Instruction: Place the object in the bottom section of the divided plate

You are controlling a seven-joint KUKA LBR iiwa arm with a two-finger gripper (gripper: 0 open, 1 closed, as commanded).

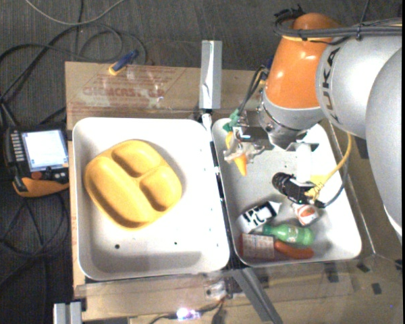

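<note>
The yellow divided plate (133,181) lies in the left bin (101,248), with two sections at its upper left and right and one lower section toward the bin's front. My gripper (241,142) is over the upper left corner of the right bin (347,238), right of the plate. A toy carrot (239,160) sits between its fingers: the orange tip points down below them and the green top (234,118) sticks out above. The gripper is shut on it.
At the front of the right bin lie a black-and-white item (258,214), a green bottle (290,235), a red sausage (294,252), a brown packet (255,246) and a small red-and-white thing (308,213). The bins' shared wall (219,187) separates gripper and plate.
</note>
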